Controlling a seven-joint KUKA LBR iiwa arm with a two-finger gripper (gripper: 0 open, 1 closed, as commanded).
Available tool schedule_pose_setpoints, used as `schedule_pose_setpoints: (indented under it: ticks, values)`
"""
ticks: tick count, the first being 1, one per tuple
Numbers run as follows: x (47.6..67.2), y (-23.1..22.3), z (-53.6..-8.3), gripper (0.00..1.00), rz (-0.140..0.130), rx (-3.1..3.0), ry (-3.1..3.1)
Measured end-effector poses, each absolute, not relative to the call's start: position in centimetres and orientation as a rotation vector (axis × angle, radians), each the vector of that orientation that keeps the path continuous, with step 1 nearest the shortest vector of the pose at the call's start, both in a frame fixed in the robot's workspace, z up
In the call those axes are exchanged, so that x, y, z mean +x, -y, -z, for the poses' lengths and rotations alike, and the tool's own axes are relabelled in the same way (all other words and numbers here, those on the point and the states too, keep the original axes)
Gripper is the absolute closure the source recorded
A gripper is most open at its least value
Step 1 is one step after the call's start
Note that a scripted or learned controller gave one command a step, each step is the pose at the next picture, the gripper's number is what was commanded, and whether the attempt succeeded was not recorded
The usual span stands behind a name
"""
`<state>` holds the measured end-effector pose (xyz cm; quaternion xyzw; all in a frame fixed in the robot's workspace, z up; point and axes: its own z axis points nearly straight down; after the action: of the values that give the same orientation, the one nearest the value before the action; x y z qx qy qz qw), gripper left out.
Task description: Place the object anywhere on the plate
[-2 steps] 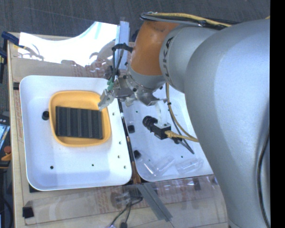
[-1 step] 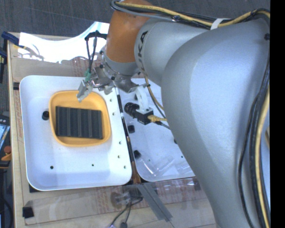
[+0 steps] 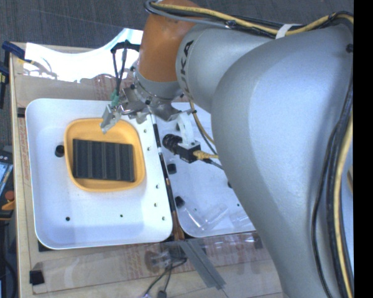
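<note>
Arm [image 3: 280, 135] is seen as the largest thing, grey and wide, reaching in from the right side and covering most of the right bin [image 3: 205, 213]; an orange band [image 3: 165, 42] is placed above its wrist, and yellow and black cables are led along its top. The left bin [image 3: 43, 185] is seen almost whole, white and shallow, touching the right bin along one side. A yellow plate [image 3: 81, 132] with rounded corners is placed in the middle of the left bin; a dark ribbed object [image 3: 105, 160] is lying flat on it, covering much of its centre. The gripper [image 3: 110, 118] is held over the far right corner of the plate, above the upper edge of the object; how far it is opened cannot be told, and nothing is seen held in it.
</note>
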<state>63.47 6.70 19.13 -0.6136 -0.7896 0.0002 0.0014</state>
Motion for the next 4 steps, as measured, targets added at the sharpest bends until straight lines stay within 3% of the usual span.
schedule_pose_setpoints:
  ticks: [3, 4]
  values:
    - [63.5, -6.7, -19.1, 0.0, -0.001, -1.926, 2.478]
    - [64.5, -8.1, -19.3, 0.0, 0.004, -1.844, 2.544]
